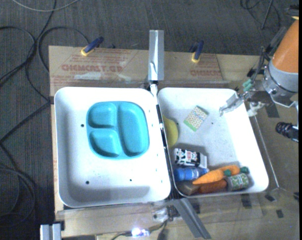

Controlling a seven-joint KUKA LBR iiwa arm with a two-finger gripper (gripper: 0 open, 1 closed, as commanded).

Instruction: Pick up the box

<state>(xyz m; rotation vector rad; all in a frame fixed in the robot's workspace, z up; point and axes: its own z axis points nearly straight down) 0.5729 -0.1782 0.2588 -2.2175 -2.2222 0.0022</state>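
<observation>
A small flat box [196,118] with a green and white pattern lies tilted in the upper middle of the right bin [251,134]. A black and white carton [190,157] lies lower down in the same bin. My gripper [231,104] hangs over the bin's upper right corner, up and to the right of the patterned box and apart from it. Nothing shows in the gripper. The grey arm with its orange band [291,54] comes in from the right edge.
The right bin also holds a yellow item [171,131] by its left wall, a blue bottle [188,174], a carrot [217,174], a brown piece [211,186] and a green can [239,181] along the front. The left bin [70,149] holds a blue divided plate [118,129].
</observation>
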